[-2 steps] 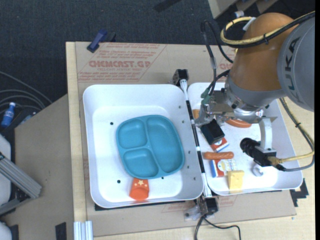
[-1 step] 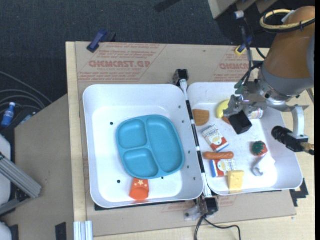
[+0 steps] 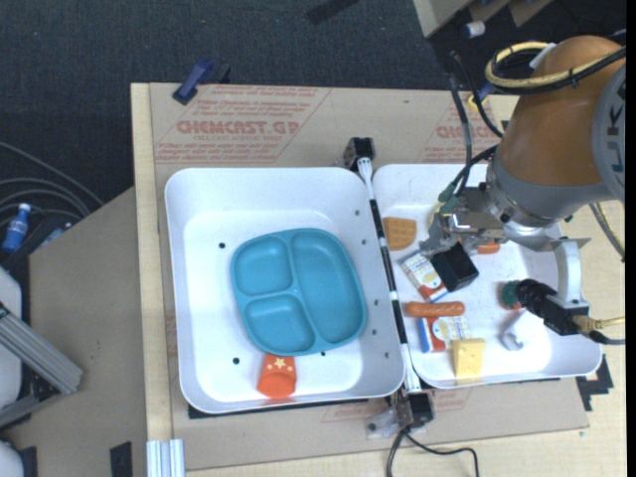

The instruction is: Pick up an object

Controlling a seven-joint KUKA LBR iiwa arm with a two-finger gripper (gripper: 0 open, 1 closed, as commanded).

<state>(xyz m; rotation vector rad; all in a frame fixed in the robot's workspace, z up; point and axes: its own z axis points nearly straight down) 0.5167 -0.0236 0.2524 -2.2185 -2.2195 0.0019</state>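
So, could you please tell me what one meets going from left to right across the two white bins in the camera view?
Blue three-compartment plastic plate, tan toast-shaped slice, yellow cheese-like block, small green round piece. The orange starred cup sits within the plate's span, so it is left out.

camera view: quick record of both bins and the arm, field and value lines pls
left bin: blue divided plate in the middle; orange cup at the near wall, just off the plate
right bin: toast slice, small carton, sausage, yellow cheese block
arm: reaches in from the right, over the right bin
gripper: over the right bin's left half, close to the carton
grasp: cannot tell
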